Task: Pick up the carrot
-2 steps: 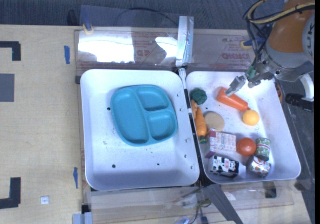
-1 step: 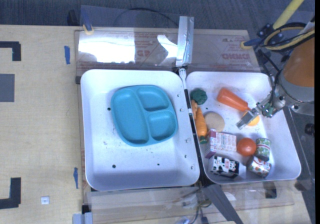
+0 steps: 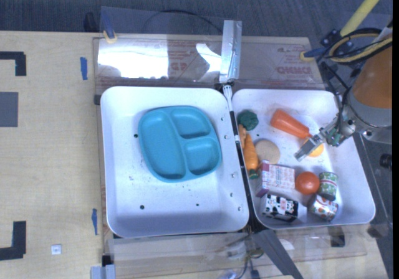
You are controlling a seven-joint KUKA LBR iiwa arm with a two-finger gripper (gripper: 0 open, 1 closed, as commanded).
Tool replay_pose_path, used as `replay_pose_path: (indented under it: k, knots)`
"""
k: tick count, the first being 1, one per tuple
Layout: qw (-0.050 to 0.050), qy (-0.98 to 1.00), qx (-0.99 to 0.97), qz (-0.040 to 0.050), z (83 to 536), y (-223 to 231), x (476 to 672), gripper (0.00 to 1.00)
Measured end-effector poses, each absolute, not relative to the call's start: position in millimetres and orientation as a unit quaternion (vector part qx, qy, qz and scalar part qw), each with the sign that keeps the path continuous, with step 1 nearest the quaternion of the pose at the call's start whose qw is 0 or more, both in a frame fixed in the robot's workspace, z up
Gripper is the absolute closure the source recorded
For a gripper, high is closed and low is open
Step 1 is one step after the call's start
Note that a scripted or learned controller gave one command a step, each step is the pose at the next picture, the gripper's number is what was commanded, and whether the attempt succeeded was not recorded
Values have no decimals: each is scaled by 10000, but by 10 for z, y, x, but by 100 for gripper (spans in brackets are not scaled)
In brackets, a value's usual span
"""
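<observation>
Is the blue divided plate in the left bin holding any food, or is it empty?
Empty. The blue divided plate lies flat in the left bin, and all its compartments show bare blue surface.

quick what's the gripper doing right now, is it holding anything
Gripper: in the right bin, beside the carrot; nothing seen between its fingers, and open or closed cannot be told.

arm reaches in from right, gripper [image 3: 310,146] angled down-left, seemingly low.
</observation>
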State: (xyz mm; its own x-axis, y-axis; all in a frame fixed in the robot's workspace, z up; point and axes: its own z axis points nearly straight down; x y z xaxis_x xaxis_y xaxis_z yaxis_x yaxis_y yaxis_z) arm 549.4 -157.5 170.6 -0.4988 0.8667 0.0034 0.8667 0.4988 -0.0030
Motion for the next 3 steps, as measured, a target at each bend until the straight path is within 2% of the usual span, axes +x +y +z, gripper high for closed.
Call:
replay_pose_path:
  k: [1,2,3]
  knots:
    - [17,-8652,-5014,2,1798,-1575,5499,100]
    - [-52,-9316,-3635,-4,3741,-1554,5768,100]
    - [-12,-9314,-3639,2,3699,-1555,5760,0]
